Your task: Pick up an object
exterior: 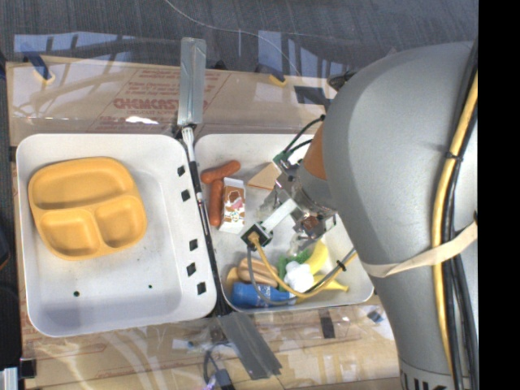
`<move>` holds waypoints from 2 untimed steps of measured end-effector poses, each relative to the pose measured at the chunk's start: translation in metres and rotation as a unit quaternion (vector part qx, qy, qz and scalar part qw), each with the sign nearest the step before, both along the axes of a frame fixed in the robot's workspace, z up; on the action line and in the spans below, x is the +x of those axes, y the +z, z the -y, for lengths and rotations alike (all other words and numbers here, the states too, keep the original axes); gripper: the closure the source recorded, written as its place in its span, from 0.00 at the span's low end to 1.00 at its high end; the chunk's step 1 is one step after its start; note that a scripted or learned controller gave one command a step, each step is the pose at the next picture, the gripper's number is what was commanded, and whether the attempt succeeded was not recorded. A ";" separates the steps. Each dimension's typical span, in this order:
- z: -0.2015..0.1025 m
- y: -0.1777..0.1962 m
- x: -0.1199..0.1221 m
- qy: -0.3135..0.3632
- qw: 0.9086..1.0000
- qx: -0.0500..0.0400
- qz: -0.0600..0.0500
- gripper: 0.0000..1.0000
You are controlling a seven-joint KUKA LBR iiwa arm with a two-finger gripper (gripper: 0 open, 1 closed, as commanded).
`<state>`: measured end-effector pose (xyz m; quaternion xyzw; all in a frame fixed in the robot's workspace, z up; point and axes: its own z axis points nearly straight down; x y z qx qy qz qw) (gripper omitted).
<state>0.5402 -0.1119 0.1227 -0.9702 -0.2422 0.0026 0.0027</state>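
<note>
My gripper [305, 227] reaches down into the right bin [244, 149], over a pile of small toys near its middle and front. Its fingertips are hidden among the clutter and the arm's own body. Beneath and beside it lie a yellow-and-green item [313, 260], a white round piece [298, 278], a blue object [262, 296] and tan pieces [244, 271]. Two orange sausages [218, 187] and a small printed box [233, 205] lie at the bin's left side. A brown card piece [264, 175] sits behind them.
The left bin [106, 299] holds a yellow divided plate [85, 205] at its back left. A row of black clips [193, 232] runs along the divider between the bins. The large grey arm [406, 177] covers the right bin's right side. Cardboard [122, 96] lies behind both bins.
</note>
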 end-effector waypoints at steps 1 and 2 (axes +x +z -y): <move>-0.002 0.008 -0.001 0.005 1.000 0.002 -0.004 1.00; -0.003 0.008 -0.001 0.006 1.000 0.002 -0.005 0.00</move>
